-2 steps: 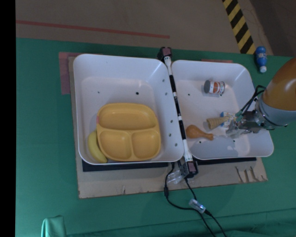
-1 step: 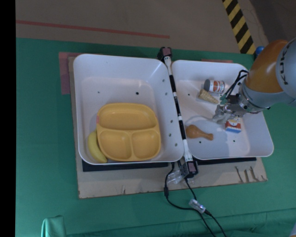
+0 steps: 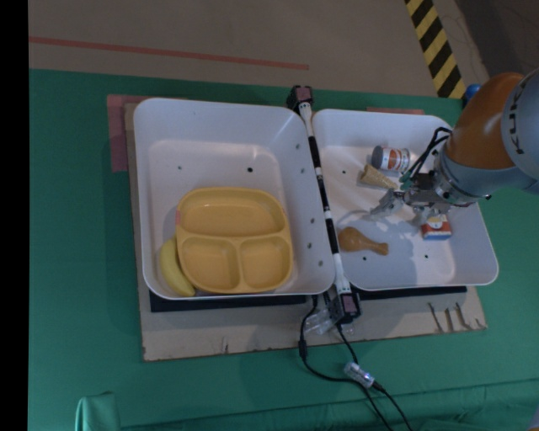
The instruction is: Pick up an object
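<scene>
Brown drumstick lies just below-left of gripper.

My surface is covered in green cloth that runs to the near edge, where it wrinkles into a fold at the lower left. On it lies a flat sheet of brown cardboard, frayed along its front edge. Beyond the cloth I see a tan floor crossed by a thin reddish line. A yellow-and-black hazard stripe slants across the far right corner. The light is even and soft, casting faint shadows.
</scene>
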{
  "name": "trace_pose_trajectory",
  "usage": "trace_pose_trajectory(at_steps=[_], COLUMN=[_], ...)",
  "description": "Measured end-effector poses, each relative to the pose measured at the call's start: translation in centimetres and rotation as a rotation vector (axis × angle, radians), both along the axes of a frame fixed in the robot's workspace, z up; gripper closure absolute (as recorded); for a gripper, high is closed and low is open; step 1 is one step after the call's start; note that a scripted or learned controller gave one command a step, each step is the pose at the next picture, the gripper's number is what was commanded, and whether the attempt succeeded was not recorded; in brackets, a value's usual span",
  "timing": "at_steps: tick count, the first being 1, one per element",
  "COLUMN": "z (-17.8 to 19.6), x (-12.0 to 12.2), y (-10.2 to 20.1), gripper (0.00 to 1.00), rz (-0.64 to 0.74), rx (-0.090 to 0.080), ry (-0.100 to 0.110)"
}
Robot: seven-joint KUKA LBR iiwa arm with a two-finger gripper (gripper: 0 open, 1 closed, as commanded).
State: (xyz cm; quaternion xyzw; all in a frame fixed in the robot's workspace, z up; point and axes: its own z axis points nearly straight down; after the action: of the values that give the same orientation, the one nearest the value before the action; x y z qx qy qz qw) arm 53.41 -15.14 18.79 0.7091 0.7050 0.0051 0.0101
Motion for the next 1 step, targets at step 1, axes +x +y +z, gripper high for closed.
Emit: trace_pose_trajectory(at_steps=[1], z=[1.54], x=[0.23], y=[-0.38], gripper=[1.0], rz=[-0.007], rx=[-0.008], ry=[-0.014])
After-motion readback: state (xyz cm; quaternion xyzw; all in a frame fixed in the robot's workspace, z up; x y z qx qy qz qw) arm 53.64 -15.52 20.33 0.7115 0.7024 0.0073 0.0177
